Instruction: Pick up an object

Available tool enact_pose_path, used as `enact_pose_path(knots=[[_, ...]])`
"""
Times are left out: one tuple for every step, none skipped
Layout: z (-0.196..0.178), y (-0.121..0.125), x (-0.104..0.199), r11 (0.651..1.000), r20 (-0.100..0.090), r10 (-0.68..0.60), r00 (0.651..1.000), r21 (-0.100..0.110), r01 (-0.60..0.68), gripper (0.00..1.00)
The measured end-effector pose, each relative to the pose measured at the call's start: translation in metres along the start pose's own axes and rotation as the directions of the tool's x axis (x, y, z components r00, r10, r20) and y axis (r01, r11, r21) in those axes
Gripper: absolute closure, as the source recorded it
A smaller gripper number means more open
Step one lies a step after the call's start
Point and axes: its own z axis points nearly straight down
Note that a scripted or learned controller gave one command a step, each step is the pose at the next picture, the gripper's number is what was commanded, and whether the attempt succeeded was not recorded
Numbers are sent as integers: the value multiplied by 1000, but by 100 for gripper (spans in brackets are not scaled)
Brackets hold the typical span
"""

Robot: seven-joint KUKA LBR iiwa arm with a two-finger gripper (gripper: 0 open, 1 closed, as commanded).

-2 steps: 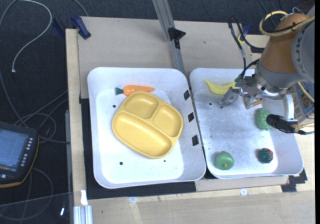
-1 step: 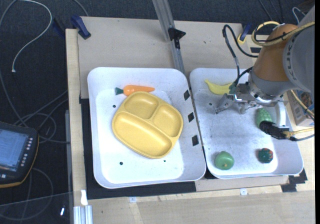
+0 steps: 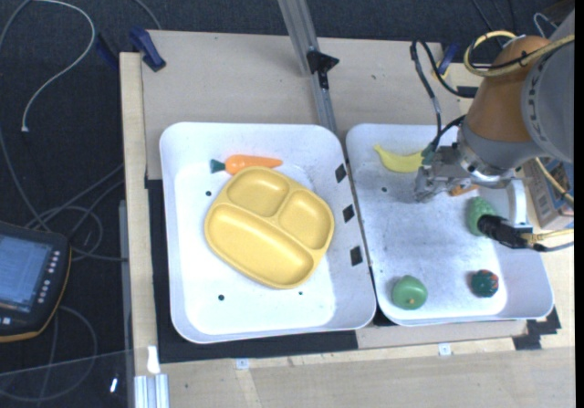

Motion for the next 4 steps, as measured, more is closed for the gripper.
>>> enact_pose_path(knots=[[-44, 1, -3, 1000, 3, 0, 1000, -5, 0, 100], [-106, -3, -9, 1000, 4, 1, 1000, -8, -1, 100], [-161, -2, -9, 1000, 4, -1, 1000, -8, 1, 100], [-162, 7, 44, 1000, 0, -6, 1000, -4, 6, 100]])
